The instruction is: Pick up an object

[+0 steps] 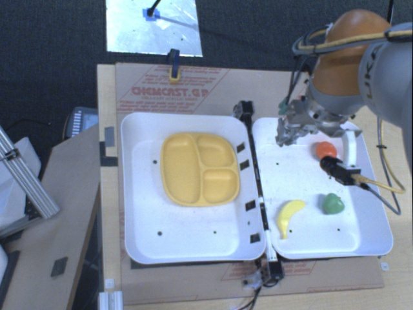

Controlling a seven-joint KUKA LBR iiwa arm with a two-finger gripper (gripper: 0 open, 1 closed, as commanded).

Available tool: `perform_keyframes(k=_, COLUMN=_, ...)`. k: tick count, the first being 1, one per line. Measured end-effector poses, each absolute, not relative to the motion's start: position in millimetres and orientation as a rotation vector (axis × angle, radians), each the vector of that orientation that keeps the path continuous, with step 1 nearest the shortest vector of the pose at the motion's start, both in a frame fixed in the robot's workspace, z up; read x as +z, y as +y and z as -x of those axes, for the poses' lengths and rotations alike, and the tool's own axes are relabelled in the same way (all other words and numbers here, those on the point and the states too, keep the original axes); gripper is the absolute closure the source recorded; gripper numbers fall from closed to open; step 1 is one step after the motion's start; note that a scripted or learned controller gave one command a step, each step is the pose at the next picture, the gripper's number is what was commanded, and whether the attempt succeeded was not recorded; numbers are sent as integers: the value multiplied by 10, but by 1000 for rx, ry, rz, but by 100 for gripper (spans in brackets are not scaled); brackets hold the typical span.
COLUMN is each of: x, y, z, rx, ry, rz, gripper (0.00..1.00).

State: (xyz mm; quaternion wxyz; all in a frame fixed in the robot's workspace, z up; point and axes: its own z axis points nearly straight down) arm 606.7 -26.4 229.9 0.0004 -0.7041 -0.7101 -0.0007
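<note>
We judge the small orange fruit (pixel 326 150), lying just beside the jaws (pixel 288 136) in the right bin (pixel 371 237), light, smooth and prone to roll, best pinched across its middle; the jaws' spread we cannot tell.

Divided plate (pixel 199 169) in left bin (pixel 139 173), banana (pixel 288 216) in right bin (pixel 303 173)

Banana (pixel 290 216), orange fruit (pixel 326 150), green fruit (pixel 333 203), right bin (pixel 374 231)

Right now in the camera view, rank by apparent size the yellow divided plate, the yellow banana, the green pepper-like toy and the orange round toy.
1. Yellow divided plate, clearly largest.
2. Yellow banana.
3. Green pepper-like toy and orange round toy look about alike; I won't rank them.
</note>
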Motion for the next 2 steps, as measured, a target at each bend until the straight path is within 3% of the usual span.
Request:
perform_keyframes(k=1, x=2294, y=200, z=-5967, rx=-2, ry=-2231, rz=2211, gripper=100)
perform_keyframes(k=2, x=2378, y=700, z=-5704, rx=-2, ry=-2231, rz=2209, gripper=100)
